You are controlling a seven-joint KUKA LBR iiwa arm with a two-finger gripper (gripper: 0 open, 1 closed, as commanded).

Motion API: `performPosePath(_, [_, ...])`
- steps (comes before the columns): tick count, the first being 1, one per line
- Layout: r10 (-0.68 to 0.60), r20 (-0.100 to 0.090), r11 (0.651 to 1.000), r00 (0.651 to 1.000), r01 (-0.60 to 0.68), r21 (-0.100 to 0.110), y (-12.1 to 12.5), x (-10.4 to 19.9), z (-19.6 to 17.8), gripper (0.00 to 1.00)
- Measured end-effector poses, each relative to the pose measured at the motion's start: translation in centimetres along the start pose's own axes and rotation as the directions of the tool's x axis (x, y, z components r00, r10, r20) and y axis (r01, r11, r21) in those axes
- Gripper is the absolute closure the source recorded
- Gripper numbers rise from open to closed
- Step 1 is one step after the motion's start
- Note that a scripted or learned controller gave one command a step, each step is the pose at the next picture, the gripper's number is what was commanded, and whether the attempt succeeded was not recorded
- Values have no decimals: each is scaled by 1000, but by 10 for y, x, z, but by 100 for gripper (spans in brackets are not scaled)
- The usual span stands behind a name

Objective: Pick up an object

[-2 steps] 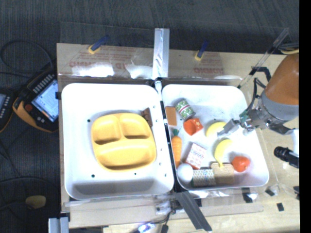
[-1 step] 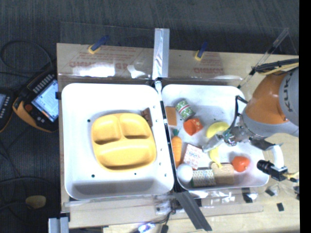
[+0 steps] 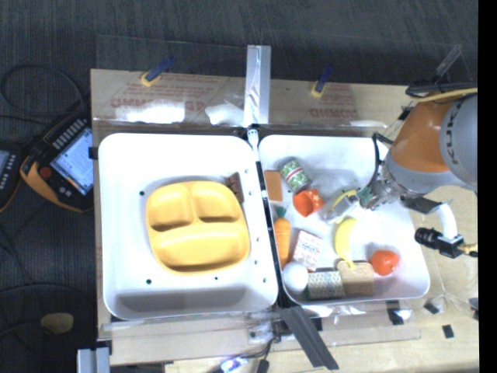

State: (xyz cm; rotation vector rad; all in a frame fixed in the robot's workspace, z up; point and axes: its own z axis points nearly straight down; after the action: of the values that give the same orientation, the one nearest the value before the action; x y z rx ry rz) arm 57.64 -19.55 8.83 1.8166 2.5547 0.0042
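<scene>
Reaching in from 3 o'clock, gripper low in right bin, finger state unclear, banana at its 6 o'clock, yellow tray in left bin

A yellow sectioned tray lay in the left white bin, while a handheld control pendant with a lit screen rested on dark carpet beside the bench

Position: one fixed camera above the bench
Facing: downward at a slant
Range: far enough to take in both white bins and surrounding floor
Arm entry: from the right
</scene>
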Motion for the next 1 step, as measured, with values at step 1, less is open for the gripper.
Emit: performPosePath(1, [63, 2, 998, 998, -63, -2, -38, 69, -1, 0])
